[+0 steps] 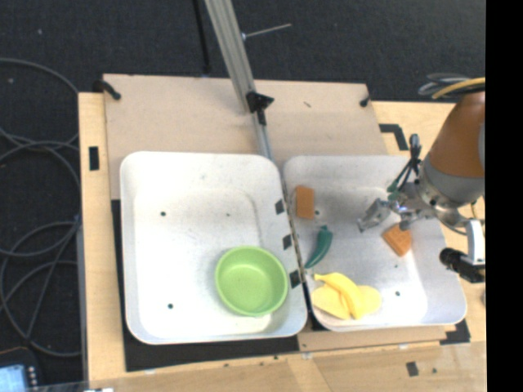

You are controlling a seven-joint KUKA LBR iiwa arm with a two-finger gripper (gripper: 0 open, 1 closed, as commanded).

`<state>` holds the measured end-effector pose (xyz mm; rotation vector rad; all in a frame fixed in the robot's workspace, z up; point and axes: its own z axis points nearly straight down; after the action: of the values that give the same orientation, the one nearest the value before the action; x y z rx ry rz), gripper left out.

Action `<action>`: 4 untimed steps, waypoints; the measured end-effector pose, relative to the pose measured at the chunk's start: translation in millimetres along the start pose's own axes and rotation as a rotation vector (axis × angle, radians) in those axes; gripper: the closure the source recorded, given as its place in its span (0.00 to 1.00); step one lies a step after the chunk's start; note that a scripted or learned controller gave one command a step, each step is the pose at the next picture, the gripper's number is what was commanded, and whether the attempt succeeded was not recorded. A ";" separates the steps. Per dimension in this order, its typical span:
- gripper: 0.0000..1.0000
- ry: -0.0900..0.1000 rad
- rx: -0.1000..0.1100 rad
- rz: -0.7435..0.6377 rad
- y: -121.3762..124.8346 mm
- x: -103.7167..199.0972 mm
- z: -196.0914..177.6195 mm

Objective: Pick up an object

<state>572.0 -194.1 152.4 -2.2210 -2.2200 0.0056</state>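
Note:
My gripper (386, 217) hangs over the middle of the right bin (433, 300), open with nothing between its fingers. A small orange block (399, 240) lies just below and to the right of it, apart from the fingers. Further left in the same bin are a second orange block (304, 202), a dark green pepper-shaped piece (319, 247) and a yellow banana bunch (348, 297) near the front edge. A light green bowl (251, 280) sits in the front right corner of the left bin (163, 194).
A slanted metal pole (235, 51) rises behind the bins, ending at the wall between them. The arm's orange band (459, 141) is at the right bin's far right side. Cables lie on the dark floor to the left.

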 end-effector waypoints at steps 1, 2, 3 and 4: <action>0.00 -0.008 -0.015 0.001 3.2 -3.6 46.3; 1.00 -0.007 -0.021 0.006 4.9 -4.4 32.4; 1.00 -0.001 -0.011 -0.001 9.5 -12.1 -30.4; 1.00 -0.001 -0.011 -0.003 10.7 -13.9 -84.9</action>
<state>583.0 -207.8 237.3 -2.2233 -2.2298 -0.0056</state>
